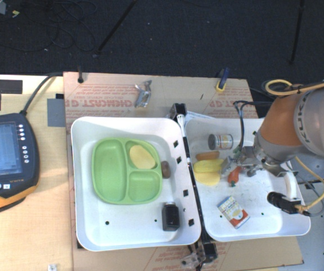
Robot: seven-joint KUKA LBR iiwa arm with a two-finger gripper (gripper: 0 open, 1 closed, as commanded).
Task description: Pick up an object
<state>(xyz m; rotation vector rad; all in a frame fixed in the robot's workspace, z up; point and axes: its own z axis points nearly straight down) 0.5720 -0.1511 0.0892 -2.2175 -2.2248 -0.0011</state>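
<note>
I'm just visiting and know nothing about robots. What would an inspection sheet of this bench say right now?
Surface: two white bins, left bin and right bin, on cardboard.
Job's things: right bin holds a small can, yellow lump, orange-red piece, small carton.
Clutter: left bin holds a green divided tray, black block.
Grippers: gripper low over the right bin; grip unclear.
Cables: black cable by the arm.
Surroundings: control tablet at left.

Bright, even overhead light; the two shallow white plastic bins (129,130) nearly overexposed, background dark, overall image soft and grainy.
</note>
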